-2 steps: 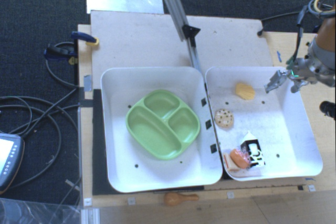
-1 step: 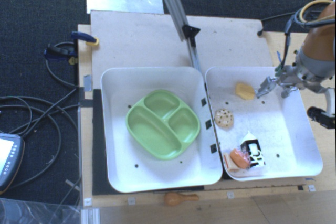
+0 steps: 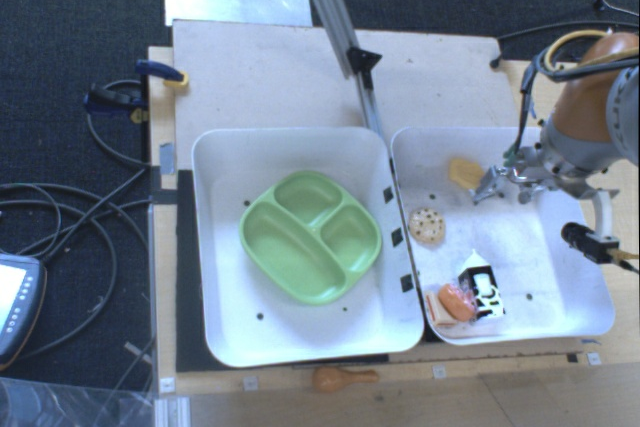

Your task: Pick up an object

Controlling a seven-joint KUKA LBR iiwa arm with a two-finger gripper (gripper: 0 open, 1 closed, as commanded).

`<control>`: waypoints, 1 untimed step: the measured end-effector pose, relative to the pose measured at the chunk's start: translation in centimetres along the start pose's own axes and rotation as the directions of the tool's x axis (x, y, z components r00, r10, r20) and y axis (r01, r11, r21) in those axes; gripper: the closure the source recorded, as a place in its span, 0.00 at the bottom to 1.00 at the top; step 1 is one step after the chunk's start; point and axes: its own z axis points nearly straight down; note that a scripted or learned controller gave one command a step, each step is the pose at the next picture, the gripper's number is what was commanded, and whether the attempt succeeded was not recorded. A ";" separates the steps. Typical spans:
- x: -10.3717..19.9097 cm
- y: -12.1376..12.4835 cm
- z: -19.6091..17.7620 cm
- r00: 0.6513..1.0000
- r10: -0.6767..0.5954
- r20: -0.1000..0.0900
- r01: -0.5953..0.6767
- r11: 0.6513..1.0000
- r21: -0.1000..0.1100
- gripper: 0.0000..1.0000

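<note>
Three objects: yellow piece (image 3: pixel 465 172), cookie (image 3: pixel 427 226), carton (image 3: pixel 480 291) in right bin (image 3: pixel 570 315).
Gripper (image 3: pixel 490 187): beside yellow piece; whether it's open or holding anything, I cannot tell.
Risk: fingers may nudge it away.

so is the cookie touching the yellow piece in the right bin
Apart. The camera view shows bare white bin floor between the cookie, near the right bin's left wall, and the yellow piece lying farther back by the hand.
</note>
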 end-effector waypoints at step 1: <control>0.0 0.1 1.7 1.000 0.001 0.001 -0.001 1.000 -0.004 0.00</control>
